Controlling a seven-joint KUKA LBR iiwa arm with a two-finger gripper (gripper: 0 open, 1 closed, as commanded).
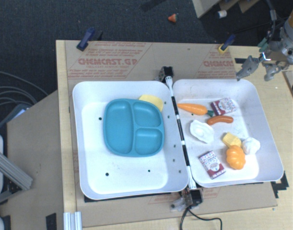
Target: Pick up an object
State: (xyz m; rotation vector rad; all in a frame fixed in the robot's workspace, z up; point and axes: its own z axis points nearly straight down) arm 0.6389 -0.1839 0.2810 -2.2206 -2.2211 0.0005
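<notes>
Objects for picking lie in the right bin point(266, 128): a toy carrot point(193, 109), a sausage point(219, 120), two small red packets point(223, 106) point(212, 164), a white fried-egg piece point(202, 131), a yellow cheese block point(231, 139), a white lump point(251, 145) and an orange fruit point(236, 157). Left bin point(84, 143) holds a teal divided plate point(134, 127) with a yellow piece point(152, 101) at its far edge. At the far right, off the bins, the pincer point(257, 69) hangs above the surface point(64, 104) with fingers spread and nothing between them.

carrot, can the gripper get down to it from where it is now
Probably yes. The carrot lies uncovered at the back of the right bin, apart from the sausage and red packet. The gripper hangs above the bin's far right corner, with nothing between.
</notes>
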